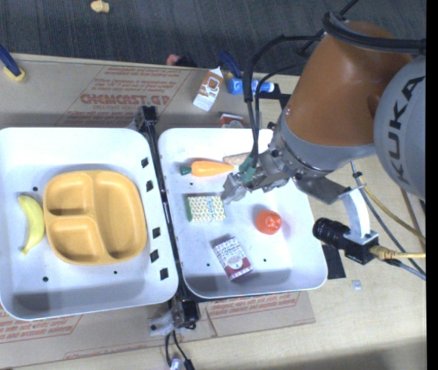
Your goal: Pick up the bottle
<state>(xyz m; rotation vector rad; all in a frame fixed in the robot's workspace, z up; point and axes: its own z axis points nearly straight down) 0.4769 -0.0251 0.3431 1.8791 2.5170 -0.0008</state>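
Observation:
My gripper (237,186) hangs over the middle of the right bin (300,272), just above and to the right of a green-and-white patterned packet (205,207). A pale object (237,159) peeks out from under the wrist, next to the orange carrot (210,168). It may be the bottle, but most of it is hidden by the arm. Nothing shows plainly in the gripper.
The right bin also holds a red tomato (267,221) and a red packet (232,257). In the left bin (11,284) lie a yellow divided plate (96,214) and a banana (31,222). A small carton (209,89) lies behind the bins. A black camera mount (346,238) sits at the right.

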